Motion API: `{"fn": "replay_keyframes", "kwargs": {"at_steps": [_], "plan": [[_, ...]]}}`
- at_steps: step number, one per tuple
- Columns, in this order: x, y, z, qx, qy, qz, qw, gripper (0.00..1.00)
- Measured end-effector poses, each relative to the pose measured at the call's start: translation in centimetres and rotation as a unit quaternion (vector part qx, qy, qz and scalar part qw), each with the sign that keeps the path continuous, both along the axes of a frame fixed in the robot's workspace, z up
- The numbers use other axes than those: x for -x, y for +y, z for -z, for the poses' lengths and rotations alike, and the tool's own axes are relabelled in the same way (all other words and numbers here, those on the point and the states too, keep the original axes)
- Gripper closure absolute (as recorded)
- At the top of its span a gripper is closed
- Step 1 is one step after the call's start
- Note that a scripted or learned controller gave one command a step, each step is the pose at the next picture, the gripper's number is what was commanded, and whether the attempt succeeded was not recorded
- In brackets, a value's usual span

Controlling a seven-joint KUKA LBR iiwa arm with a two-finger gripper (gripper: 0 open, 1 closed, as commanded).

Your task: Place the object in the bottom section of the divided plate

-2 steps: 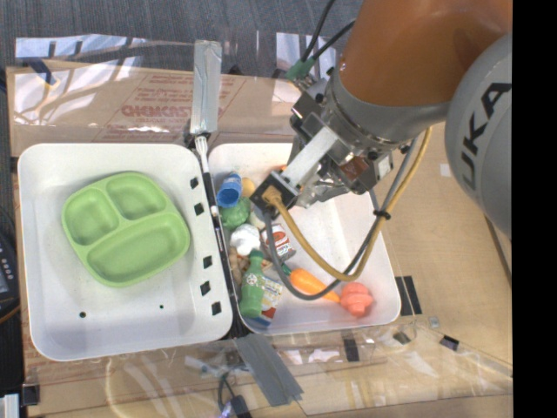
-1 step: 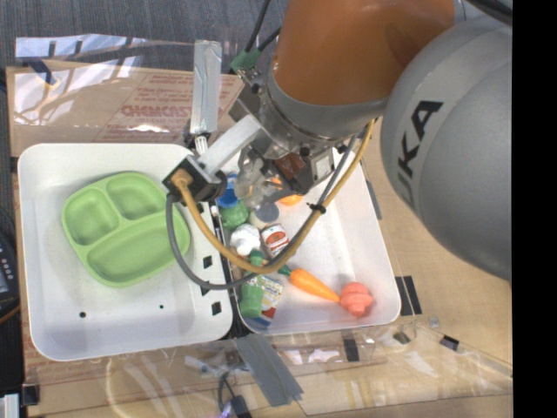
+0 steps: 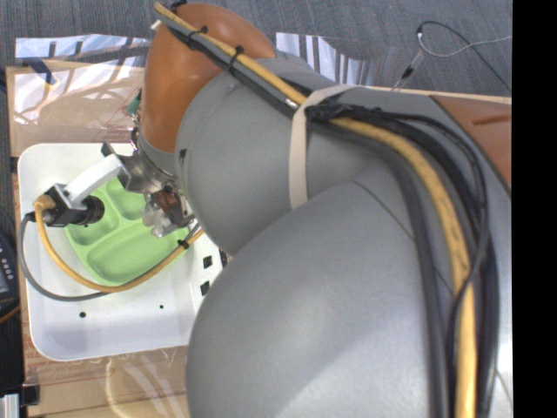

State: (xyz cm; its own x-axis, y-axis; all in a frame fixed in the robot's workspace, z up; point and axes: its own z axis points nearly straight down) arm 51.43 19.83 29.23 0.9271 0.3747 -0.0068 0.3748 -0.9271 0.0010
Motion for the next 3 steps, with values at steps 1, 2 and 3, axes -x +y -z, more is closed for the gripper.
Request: {"fn": "replay_keyframes", "kwargs": {"at_steps": [1, 2, 3], "plan": [[-1.1, -7.0, -15.0, -0.0012, -0.006, 0.089, 0.9960, 1.00], [-1.2, -7.0, -16.0, 0.0012, -0.008, 0.086, 0.9963, 1.00], [3.2, -2.2, -4.9, -0.0011, 0.001, 0.005, 1.0000, 1.00]]}}
